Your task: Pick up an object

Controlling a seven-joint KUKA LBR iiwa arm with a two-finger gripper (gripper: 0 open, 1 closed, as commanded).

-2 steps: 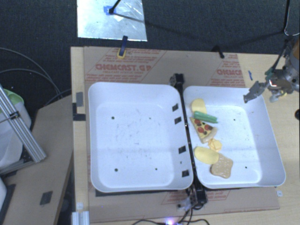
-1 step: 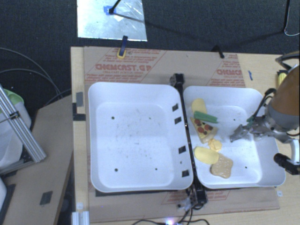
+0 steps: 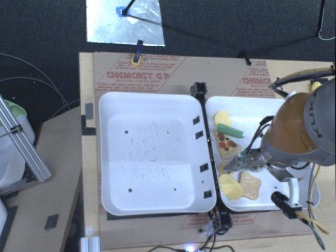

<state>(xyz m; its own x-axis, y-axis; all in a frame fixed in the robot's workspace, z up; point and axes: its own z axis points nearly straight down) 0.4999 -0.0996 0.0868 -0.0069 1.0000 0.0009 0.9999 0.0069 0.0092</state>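
The right bin (image 3: pixel 247 103) holds several small toys along its left side: a pale yellow piece (image 3: pixel 221 118), a green stick (image 3: pixel 231 130), a pizza slice with red dots (image 3: pixel 227 144), a yellow round piece (image 3: pixel 230 186) and a tan toast-like piece (image 3: pixel 250 185). My gripper (image 3: pixel 234 164) reaches in from the right, low in the bin, with its grey tips between the pizza slice and the yellow round piece. The arm's orange band (image 3: pixel 294 127) rises over the bin's right half and hides that part of the floor.
The left bin (image 3: pixel 152 151) sits beside it, divided by a black rail (image 3: pixel 208 146). Both bins rest on a cardboard sheet (image 3: pixel 157 72). A metal frame (image 3: pixel 21 146) stands off the bench at the left, and cables (image 3: pixel 310 222) hang at the lower right.
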